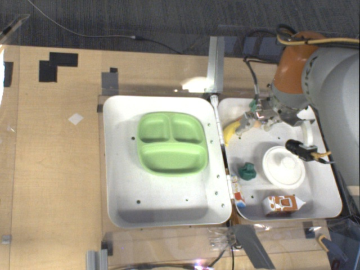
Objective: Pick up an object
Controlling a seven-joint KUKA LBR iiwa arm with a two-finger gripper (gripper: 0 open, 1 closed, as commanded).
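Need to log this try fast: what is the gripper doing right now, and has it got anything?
Gripper: low in the right bin, beside the banana; open or shut cannot be told, and nothing shows in it.

In the right bin (pixel 332 198), a white bowl (pixel 284 165), teal piece (pixel 246 171) and carton (pixel 283 205) crowd together, with bare floor between bowl and banana (pixel 229 131).

Divided plate (pixel 171 143) in left bin (pixel 121 207)

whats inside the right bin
In the right bin: a banana, a teal toy, a white bowl, a small carton. The arm covers its far corner.
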